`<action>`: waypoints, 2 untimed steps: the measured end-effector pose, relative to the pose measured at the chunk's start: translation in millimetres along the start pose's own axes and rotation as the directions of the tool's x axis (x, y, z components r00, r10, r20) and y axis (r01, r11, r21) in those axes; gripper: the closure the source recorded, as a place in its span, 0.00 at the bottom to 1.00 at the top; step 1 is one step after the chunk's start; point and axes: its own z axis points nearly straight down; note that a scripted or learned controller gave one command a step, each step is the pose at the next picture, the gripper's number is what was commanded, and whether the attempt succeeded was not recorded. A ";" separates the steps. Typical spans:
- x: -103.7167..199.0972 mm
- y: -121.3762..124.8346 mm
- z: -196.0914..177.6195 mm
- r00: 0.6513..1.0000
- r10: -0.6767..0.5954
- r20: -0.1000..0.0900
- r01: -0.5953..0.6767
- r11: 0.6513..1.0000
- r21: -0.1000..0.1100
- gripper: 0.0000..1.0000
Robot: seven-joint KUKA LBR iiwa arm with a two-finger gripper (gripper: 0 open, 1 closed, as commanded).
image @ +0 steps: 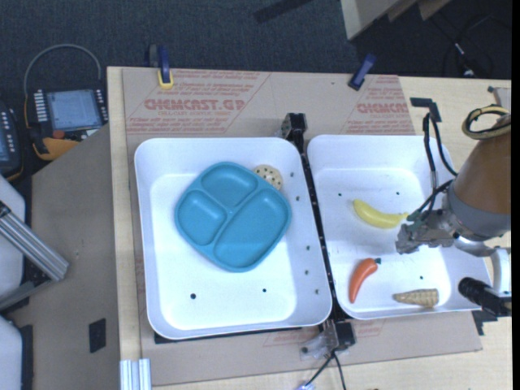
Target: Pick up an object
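Note:
In the right bin (341, 157) lie a yellow banana (375, 214), an orange-red chili pepper (362, 276) with a green stem, and a tan cone-shaped piece (418, 297) near the front edge. My gripper (418, 236) hangs over the right side of this bin, just right of the banana's end and above the cone. Nothing shows between its fingers. The left bin (158, 299) holds a blue divided plate (234, 215) with a round cookie (266, 174) peeking from behind its far edge.
The grey arm with its orange band (486, 177) comes in over the right bin's right rim. Black clamps (294, 125) sit between the bins at the back, and cardboard (203, 100) lies behind them. A dark cable (431, 149) runs along the arm.

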 end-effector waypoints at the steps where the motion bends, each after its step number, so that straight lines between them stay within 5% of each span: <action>1: 8.4 5.3 -47.9 1.000 -0.003 0.002 0.003 1.000 -0.006 1.00; 2: 8.1 7.0 -100.3 1.000 -0.002 0.003 0.002 1.000 -0.007 1.00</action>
